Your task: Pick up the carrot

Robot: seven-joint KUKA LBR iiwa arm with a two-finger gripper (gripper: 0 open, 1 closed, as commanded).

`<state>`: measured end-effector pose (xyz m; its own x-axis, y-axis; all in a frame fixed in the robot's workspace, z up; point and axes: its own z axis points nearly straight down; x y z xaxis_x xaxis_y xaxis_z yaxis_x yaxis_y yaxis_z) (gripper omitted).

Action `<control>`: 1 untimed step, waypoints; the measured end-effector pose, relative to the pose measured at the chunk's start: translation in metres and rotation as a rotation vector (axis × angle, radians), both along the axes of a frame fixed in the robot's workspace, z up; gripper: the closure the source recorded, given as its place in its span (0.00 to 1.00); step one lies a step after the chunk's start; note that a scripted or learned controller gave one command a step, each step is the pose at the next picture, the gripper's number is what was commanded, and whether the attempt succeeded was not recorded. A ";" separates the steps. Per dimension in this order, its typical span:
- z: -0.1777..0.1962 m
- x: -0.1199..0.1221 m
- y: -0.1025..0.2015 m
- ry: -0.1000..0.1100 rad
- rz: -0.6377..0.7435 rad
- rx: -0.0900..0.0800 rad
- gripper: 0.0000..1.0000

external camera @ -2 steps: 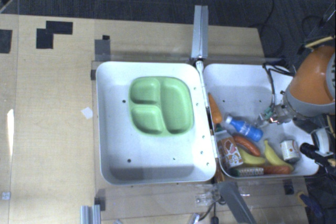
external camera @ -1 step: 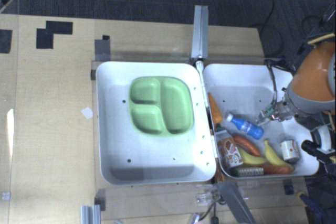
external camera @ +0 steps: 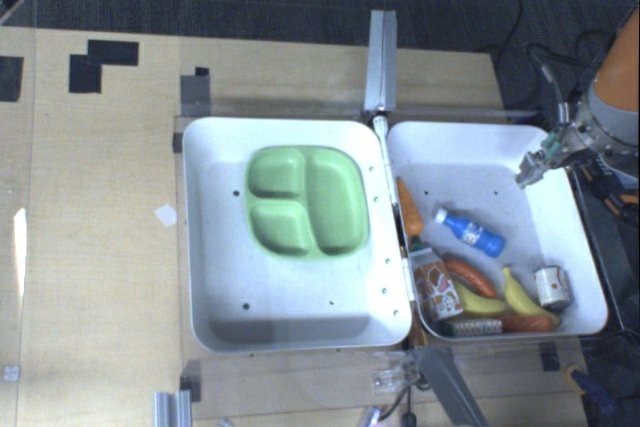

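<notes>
The carrot (external camera: 408, 208) is a slim orange piece lying lengthwise against the left wall of the right bin (external camera: 480, 147). My gripper (external camera: 536, 165) hangs over that bin's upper right corner, well to the right of the carrot and apart from it. Nothing shows in its grasp. The arm's orange band (external camera: 620, 75) sits at the right edge of the view.
A blue and white bottle (external camera: 468, 232) lies beside the carrot. Crowded in the bin's lower part are a snack packet (external camera: 437, 288), a red-orange vegetable (external camera: 470, 275), a banana (external camera: 517, 294) and a small can (external camera: 551, 286). The left bin (external camera: 215, 245) holds a green divided plate (external camera: 305, 200).
</notes>
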<state>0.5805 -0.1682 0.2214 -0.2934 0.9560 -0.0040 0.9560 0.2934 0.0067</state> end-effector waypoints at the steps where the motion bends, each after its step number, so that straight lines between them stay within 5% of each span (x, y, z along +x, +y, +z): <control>1: 0.019 0.025 -0.037 -0.002 0.148 -0.003 1.00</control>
<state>0.6058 -0.2054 0.2402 -0.4307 0.9024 -0.0070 0.9024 0.4308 0.0073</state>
